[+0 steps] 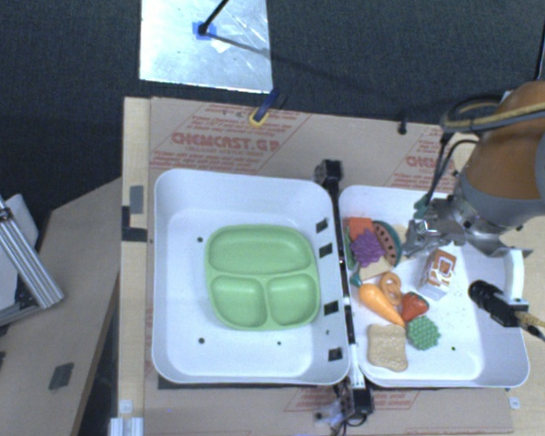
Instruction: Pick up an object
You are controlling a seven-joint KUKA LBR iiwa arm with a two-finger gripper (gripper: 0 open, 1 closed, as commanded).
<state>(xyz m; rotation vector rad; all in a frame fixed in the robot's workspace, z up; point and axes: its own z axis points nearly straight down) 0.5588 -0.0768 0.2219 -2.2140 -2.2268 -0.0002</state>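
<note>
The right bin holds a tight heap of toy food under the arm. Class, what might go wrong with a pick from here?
1. The carrot, purple grapes and small carton crowd together, so the gripper might nudge neighbours instead of grasping one.
2. The flat toast slice may be hard to grip.
3. Items near the right bin's wall leave little room.

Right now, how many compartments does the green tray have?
3. On the green tray in the left bin: one wide compartment across the far side, and two smaller ones side by side along the near side.
</note>
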